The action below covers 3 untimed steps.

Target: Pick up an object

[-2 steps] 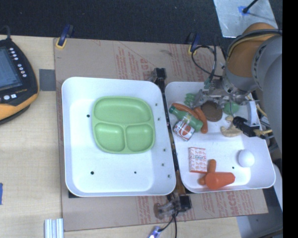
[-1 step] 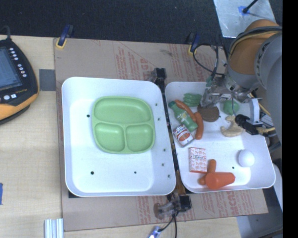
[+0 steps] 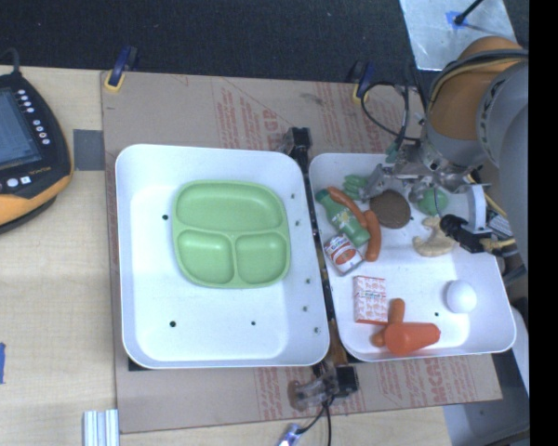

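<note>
Nearest to the camera, at the front of the right bin (image 3: 502, 342), lies an orange toy (image 3: 407, 334) like a carrot, and just beside it a small red-and-white packet (image 3: 369, 298). A white egg (image 3: 461, 296) rests apart from them, toward the right wall. None of these is lifted.

A little further in, I see a small can with a red label (image 3: 342, 253), touching a green bottle (image 3: 343, 216) and a thin orange sausage shape (image 3: 363, 223) that lies along it. A pale, curved piece (image 3: 434, 241) is on the right of these.

At the far end of this bin is my gripper (image 3: 411, 177), low over a brown round thing (image 3: 390, 209) and some green pieces (image 3: 358, 185). This part of the view is crowded, so I cannot tell how my fingers stand, and I see nothing clearly between them.

In the left bin (image 3: 139, 249) rests a green divided plate (image 3: 232, 232), untouched. On the counter (image 3: 37, 323), far left, is an orange control pad (image 3: 19, 156).

In my judgement the task is in its approach or grasp step: nothing is picked up yet, and the closing and the lift are left to do.
</note>
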Each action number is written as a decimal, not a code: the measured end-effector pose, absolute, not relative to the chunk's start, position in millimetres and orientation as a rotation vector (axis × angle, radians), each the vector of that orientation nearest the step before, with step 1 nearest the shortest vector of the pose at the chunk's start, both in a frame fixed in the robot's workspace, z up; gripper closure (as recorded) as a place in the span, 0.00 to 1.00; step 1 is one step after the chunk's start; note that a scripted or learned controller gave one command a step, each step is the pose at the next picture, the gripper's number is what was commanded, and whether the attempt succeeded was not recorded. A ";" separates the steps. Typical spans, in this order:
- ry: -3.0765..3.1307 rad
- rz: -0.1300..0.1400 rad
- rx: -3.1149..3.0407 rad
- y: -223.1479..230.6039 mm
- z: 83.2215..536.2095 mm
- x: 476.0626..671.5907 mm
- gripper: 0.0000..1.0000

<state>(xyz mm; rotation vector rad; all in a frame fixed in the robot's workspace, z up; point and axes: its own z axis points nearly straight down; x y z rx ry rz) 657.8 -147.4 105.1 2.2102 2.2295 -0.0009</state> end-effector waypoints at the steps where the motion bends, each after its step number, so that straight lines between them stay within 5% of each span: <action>1: 2.248 0.022 2.223 -182.7 93.0 659.7 0.00; 2: 2.232 0.002 2.220 -163.0 91.9 656.8 0.00; 3: 2.233 0.001 2.214 -164.3 104.0 657.7 1.00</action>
